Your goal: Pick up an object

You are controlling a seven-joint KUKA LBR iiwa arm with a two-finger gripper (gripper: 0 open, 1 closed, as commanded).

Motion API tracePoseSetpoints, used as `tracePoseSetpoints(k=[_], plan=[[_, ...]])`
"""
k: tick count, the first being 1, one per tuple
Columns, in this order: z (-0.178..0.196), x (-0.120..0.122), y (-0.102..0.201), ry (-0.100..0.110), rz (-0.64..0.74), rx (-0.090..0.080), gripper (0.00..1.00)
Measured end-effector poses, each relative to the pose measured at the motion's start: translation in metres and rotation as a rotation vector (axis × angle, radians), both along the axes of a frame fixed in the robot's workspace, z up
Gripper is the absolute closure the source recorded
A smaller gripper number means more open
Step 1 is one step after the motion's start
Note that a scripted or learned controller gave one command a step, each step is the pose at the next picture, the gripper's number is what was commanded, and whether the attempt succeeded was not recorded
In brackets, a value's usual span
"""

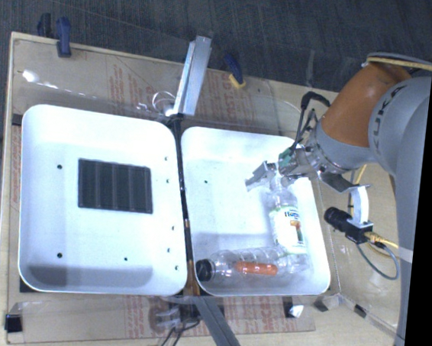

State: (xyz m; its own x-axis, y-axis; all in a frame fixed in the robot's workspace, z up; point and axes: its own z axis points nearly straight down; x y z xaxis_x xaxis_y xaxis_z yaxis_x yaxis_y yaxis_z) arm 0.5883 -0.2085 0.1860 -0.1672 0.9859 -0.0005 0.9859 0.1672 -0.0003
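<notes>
Hung at the far right corner of the right bin (204, 140), gripper (266, 174) beside an upright bottle (287, 222), finger spread unreadable, second bottle (248, 268) lying along the bin's near wall.

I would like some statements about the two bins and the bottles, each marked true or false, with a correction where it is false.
1. A dark ribbed panel lies in the left bin. True.
2. Both clear bottles lie in the left bin. False: both lie in the right bin.
3. The bottle with the black cap lies along the right bin's near wall. True.
4. The end effector hangs over the left bin. False: it is over the right bin, near the top of the white-labelled bottle.
</notes>
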Motion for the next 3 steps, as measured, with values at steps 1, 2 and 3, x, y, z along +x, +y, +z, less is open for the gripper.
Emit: tracePoseSetpoints(k=[1, 2, 3], plan=[[0.0014, -0.0011, 0.0002, 0.001, 0.023, 0.0, 0.0], [0.0014, -0.0011, 0.0001, 0.001, 0.023, 0.0, 0.0], [0.0014, -0.0012, 0.0001, 0.001, 0.023, 0.0, 0.0]])
